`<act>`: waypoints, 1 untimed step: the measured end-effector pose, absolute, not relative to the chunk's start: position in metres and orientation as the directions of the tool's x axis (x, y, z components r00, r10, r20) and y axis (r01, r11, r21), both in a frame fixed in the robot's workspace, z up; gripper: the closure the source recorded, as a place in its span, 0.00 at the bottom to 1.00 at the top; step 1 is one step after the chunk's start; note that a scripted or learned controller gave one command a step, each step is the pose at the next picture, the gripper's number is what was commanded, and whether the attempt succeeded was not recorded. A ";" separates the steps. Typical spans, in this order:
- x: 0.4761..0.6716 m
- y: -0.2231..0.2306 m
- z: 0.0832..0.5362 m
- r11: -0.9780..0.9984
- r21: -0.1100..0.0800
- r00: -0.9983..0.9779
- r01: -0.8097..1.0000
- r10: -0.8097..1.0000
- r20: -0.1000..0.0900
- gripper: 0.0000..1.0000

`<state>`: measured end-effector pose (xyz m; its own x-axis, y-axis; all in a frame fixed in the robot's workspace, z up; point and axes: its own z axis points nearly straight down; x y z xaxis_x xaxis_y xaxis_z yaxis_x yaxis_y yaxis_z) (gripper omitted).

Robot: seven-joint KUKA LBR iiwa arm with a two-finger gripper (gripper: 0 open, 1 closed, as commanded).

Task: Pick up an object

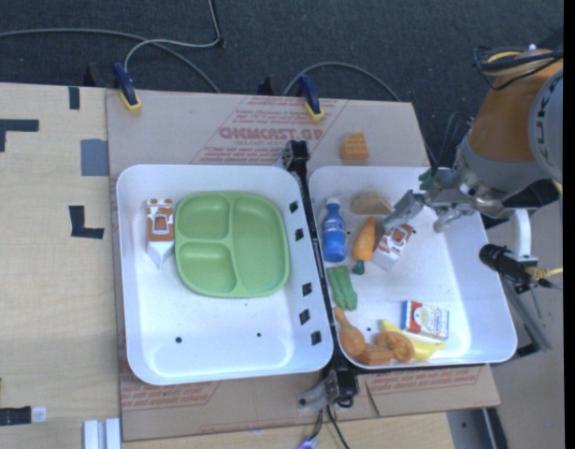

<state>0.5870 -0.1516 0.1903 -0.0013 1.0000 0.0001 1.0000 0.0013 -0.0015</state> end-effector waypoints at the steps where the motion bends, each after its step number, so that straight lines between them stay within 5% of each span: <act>1: 0.640 -0.138 0.098 0.001 0.000 -0.001 1.000 1.000 -0.001 0.00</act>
<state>0.6402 -0.1379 0.0977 -0.0011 1.0000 -0.0012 1.0000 0.0011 0.0004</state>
